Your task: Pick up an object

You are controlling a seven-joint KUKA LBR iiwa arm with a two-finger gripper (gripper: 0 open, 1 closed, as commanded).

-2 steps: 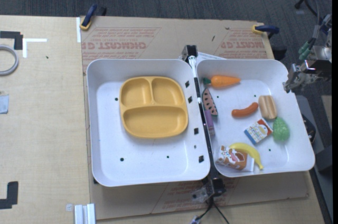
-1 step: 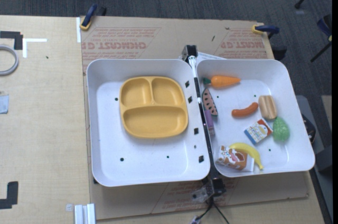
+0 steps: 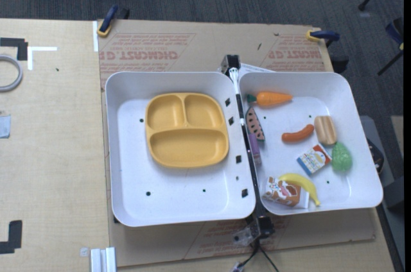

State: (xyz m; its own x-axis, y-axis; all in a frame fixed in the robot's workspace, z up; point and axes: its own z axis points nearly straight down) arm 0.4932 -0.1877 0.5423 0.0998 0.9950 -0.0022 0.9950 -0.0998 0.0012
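Camera view: carrot (image 3: pixel 273 98), sausage (image 3: pixel 297 133), banana (image 3: pixel 303 185) lie in right bin (image 3: pixel 359 110); jaws' state cannot tell.

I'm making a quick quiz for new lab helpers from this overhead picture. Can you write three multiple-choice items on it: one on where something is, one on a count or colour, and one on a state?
1. Where does the yellow divided plate lie?
A. In the left bin
B. In the right bin
C. On the cardboard outside the bins

2. How many compartments does the plate have?
A. Two
B. Three
C. Five

3. How does the banana lie relative to the other toys?
A. Alone in the middle of its bin
B. Against the small snack packet near the right bin's front edge
C. On top of the carrot

Answers:
1. A, the plate rests in the left bin, apart from the toy food.
2. B, two small sections sit above one long section.
3. B, the banana curves along the packet in the right bin, far from the carrot.
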